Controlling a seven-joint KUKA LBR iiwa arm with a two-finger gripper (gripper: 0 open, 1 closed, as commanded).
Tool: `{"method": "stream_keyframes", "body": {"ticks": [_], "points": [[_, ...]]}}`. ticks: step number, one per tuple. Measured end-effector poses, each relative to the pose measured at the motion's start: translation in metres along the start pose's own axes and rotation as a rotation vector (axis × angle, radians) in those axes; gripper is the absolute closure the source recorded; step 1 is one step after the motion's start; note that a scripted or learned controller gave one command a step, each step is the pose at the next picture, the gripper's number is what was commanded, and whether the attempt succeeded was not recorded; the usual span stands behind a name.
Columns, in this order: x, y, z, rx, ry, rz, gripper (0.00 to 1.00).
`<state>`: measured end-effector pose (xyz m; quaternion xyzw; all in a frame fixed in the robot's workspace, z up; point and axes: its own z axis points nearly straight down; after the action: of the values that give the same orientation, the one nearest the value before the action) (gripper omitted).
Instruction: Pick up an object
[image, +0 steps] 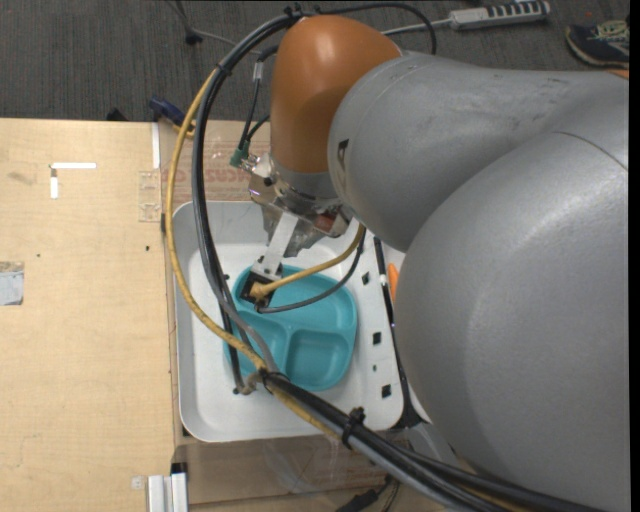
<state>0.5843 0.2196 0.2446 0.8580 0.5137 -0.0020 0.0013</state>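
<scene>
1. We record one white bin (205, 405) in clear sight on the wooden surface (80, 300). All places below are given relative to this bin.
2. A teal dish (315, 335) with moulded compartments lies flat on the bin's floor. It sits about mid-bin and somewhat nearer the bin's right wall than its left.
3. We see nothing else lying on the bin's floor. Part of that floor is covered by the robot.
4. The grey arm (500, 260) enters over the bin's right wall and hides the bin's right side. Its orange band (320, 80) stands over the bin's far edge.
5. The gripper (297, 215) hangs inside the bin's far half, pointing down toward the far left corner of the teal dish.
6. We cannot tell whether the gripper is apart or closed, nor whether it touches the dish. We see nothing held in it.
7. Black cables (205, 260) from the arm run across the left half of the bin and leave over its near edge.
8. A small orange patch (393, 282) shows just outside the bin's right wall, against the arm. We cannot identify it.
</scene>
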Motion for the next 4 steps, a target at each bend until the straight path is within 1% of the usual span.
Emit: {"method": "stream_keyframes", "body": {"ticks": [1,2,3,4], "points": [[-0.092,-0.06,0.035,0.003,-0.002,0.29,1.0],[-0.147,-0.031,0.107,0.003,0.002,-0.567,1.0],[-0.089,-0.074,-0.101,0.0,0.0,-0.42,1.0],[-0.043,-0.096,0.073,0.003,-0.001,-0.226,1.0]]}}
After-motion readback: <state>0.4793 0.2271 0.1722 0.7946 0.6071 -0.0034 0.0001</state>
